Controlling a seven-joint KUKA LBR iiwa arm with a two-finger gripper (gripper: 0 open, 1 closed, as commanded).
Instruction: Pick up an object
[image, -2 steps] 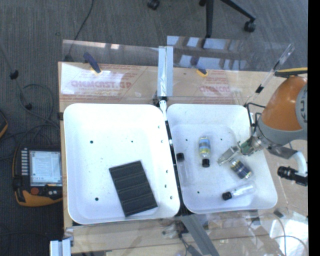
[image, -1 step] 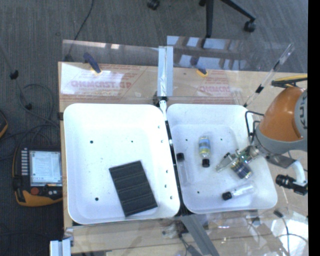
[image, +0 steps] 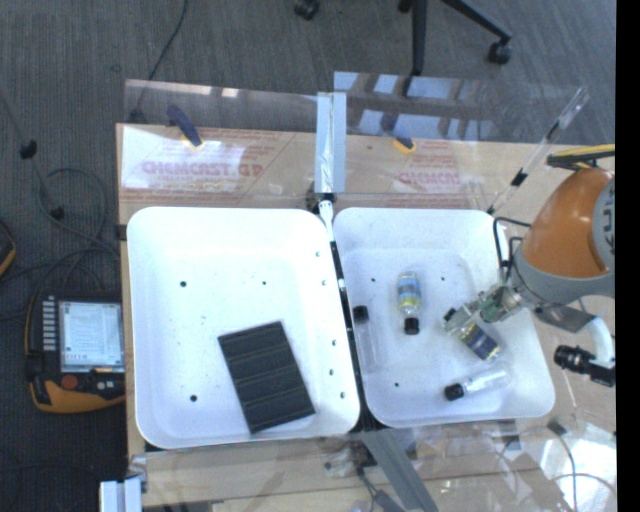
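An orange-cased handheld pendant (image: 75, 352) lies on the grey carpet — left of the bench, cables (image: 45, 190) trailing nearby.

Two bins sit side by side on the surface (image: 230, 160). The left bin (image: 200, 250) holds a ribbed pad (image: 265, 376) toward its near edge. In the right bin (image: 420, 225), a small bottle (image: 408, 295) lies near the middle, a marker (image: 476, 385) near the front right corner, and the gripper (image: 478, 322) is between them.

My arm reaches in from the right, orange band showing above the wrist, with the end effector (image: 470, 322) lowered and angled leftward.
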